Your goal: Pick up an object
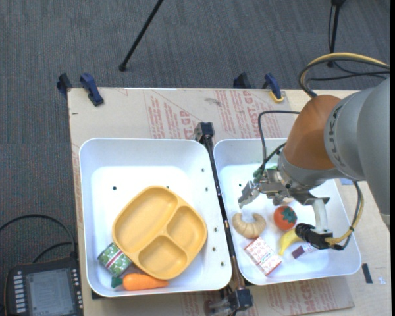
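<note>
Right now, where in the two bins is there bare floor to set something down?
Left bin: bare along the far wall, above the yellow tray; the near-left corner is crowded by a can and carrot. Right bin: a bare far-left patch; croissant, tomato, banana and carton crowd the middle.

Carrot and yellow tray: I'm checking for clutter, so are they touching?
Touching. In the camera view the carrot lies against the lower edge of the yellow tray, with no white bin floor between them.

Probably lab: clamped bench [184, 114], tripods [145, 25].
</note>
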Motion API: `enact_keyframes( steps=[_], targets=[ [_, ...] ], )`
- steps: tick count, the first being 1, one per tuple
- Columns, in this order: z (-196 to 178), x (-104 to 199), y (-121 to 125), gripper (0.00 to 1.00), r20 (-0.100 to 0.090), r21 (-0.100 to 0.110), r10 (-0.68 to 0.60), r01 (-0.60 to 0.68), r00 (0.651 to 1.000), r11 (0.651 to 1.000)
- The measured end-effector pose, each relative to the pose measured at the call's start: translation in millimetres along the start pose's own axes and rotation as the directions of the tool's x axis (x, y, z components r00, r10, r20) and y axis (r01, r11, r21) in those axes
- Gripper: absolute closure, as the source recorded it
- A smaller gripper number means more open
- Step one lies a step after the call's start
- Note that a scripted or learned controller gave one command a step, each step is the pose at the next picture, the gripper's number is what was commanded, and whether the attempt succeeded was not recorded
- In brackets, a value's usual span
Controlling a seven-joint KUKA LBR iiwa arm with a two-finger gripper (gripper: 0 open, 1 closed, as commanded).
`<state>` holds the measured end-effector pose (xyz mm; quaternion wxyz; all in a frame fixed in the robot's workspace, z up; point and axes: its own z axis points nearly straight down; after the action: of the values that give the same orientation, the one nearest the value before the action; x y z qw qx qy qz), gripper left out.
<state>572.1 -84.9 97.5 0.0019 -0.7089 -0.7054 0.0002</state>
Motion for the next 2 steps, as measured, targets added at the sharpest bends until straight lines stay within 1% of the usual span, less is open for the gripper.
enact_keyframes(
  steps=[1,2],
  targets=[
    [10.4,-40.7,-85.5,0.00,0.001,-0.001,-0.003,0.003,1.000,1.000],
    [0.5,-40.0,-84.5,1.00,0.000,-0.002,-0.001,0.001,1.000,1.000]
  ],
)
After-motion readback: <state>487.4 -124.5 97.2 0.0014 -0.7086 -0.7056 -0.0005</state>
